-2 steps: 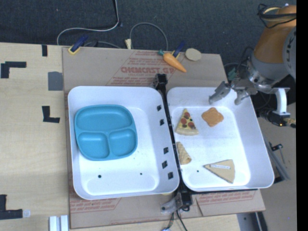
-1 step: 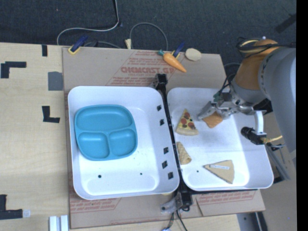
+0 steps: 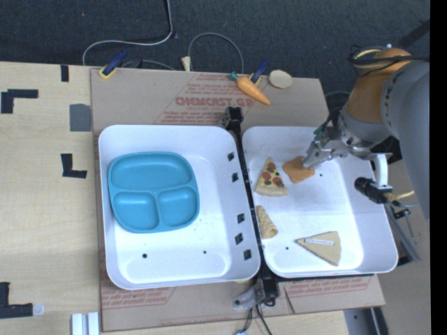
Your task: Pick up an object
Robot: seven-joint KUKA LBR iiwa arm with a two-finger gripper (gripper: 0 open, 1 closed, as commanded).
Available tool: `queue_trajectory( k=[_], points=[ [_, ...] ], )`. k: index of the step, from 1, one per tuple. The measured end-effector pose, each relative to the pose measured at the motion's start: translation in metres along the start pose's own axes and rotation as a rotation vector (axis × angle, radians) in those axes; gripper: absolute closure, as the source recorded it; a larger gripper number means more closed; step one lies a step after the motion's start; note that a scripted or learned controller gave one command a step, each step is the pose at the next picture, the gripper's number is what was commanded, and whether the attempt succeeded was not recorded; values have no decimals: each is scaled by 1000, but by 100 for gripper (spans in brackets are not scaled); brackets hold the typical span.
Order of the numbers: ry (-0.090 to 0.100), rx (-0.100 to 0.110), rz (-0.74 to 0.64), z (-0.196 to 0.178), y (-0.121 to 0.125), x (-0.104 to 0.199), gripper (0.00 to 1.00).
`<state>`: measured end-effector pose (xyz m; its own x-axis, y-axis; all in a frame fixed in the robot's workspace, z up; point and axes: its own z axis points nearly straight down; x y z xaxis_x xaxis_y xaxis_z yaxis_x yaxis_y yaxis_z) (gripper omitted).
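Observation:
My gripper is low in the right bin, near its back right part. Its tip meets the upper right edge of an orange-brown bread-like piece on the bin floor. Whether that piece is gripped is hidden from this angle. Just left of it lies a pizza slice with red toppings. A small tan pastry piece lies near the divider. A tan sandwich wedge rests toward the front right.
The left bin holds a blue sectioned plate. A toy carrot and a beige round piece lie on the cardboard behind the bins. Cables run along the back. The arm's grey body overhangs the right bin's right side.

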<state>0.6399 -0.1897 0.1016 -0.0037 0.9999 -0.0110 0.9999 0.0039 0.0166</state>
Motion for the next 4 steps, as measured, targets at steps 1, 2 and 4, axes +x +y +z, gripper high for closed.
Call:
queue_trajectory(
  k=[1,2,4],
  points=[
    [13,22,1,6,-42,45,100],
    [6,6,5,12,-65,63,100],
    [12,19,3,-2,-91,63,0]
  ],
)
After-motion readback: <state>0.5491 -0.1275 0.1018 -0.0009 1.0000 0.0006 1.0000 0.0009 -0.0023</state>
